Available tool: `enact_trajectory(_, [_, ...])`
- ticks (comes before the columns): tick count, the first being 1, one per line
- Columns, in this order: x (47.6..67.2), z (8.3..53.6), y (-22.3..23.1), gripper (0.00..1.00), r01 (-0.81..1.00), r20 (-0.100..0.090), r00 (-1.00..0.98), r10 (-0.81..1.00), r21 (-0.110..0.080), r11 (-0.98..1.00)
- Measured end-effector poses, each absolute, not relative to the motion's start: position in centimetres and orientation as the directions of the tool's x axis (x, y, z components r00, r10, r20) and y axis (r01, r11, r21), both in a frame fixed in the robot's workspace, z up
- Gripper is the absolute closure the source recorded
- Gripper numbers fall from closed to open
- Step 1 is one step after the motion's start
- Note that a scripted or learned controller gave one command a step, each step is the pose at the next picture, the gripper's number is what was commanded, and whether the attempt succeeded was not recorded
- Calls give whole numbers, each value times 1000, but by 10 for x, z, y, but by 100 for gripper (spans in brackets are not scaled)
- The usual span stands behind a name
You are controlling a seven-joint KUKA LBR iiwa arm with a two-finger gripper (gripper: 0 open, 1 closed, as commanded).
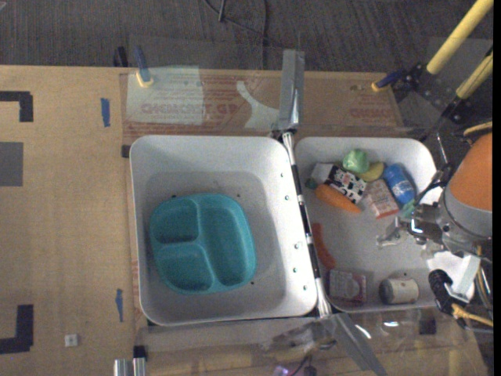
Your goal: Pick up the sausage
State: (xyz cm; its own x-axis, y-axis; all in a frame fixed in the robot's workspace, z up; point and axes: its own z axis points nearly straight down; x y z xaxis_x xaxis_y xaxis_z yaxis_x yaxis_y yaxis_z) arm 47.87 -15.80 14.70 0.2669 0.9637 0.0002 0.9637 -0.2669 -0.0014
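The sausage (320, 246), a thin red-orange stick, lies along the left wall of the right bin (427, 157), just right of the divider. My gripper (399, 232) hangs over the right side of that bin, well to the right of the sausage and apart from it. The arm's orange band (476, 177) sits above it at the right edge. I see nothing held in the gripper.
The right bin also holds an orange carrot (338, 200), a cow-pattern carton (343, 180), a green item (356, 160), a blue can (399, 183), a pink box (380, 200), a reddish tin (347, 286) and a grey cylinder (399, 290). The left bin (156, 157) holds a teal divided plate (202, 243).
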Motion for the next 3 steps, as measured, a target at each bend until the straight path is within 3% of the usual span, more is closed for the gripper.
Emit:
enact_trajectory(1, [501, 223, -218, 0, 844, -1, 536, 844, 1, -536])
enact_trajectory(2, [482, 88, -178, 0, 710, 4, 704, 710, 6, -704])
enact_trajectory(3, [500, 227, -217, 0, 351, -2, 936, 351, -1, -936])
